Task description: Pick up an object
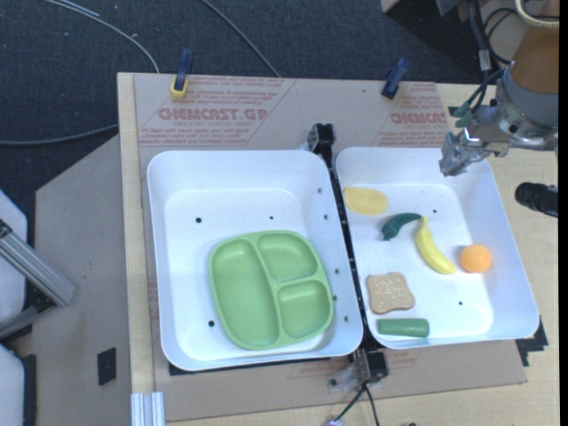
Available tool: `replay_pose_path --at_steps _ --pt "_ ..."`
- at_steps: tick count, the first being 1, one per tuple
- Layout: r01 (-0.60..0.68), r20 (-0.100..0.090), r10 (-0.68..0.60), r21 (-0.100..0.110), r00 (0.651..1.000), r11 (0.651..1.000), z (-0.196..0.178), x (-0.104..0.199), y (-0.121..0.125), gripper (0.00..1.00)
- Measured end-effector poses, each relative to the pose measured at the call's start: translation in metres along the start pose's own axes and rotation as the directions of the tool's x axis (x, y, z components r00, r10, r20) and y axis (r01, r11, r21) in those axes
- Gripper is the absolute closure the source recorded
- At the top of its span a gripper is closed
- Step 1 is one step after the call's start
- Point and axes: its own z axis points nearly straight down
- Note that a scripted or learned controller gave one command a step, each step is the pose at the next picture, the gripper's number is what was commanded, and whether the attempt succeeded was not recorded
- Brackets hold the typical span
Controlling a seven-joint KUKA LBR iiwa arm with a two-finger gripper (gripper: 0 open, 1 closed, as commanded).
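The end effector [457, 161] is hovering over the far right corner of the right bin [506, 238]; whether it is released or clenched, I cannot tell. Nearer the camera and to its left are lying a banana [434, 248], a dark green piece [399, 225], a yellow piece [366, 201], and an orange ball [477, 258] almost straight below it.

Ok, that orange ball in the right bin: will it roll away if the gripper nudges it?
Probably. The orange ball looks round and smooth, so it would likely roll at a touch. It lies apart from the banana, so nothing checks it that way. The bin wall beside it should stop it.
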Motion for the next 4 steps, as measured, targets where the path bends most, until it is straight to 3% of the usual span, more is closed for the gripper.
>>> replay_pose_path --at_steps 2,4 --pt "0.004 -0.005 -0.004 0.012 1.0 1.0 0.016 0.096 0.009 1.0" --pt "0.005 -0.004 -0.005 0.006 1.0 1.0 0.023 0.207 0.03 1.0"
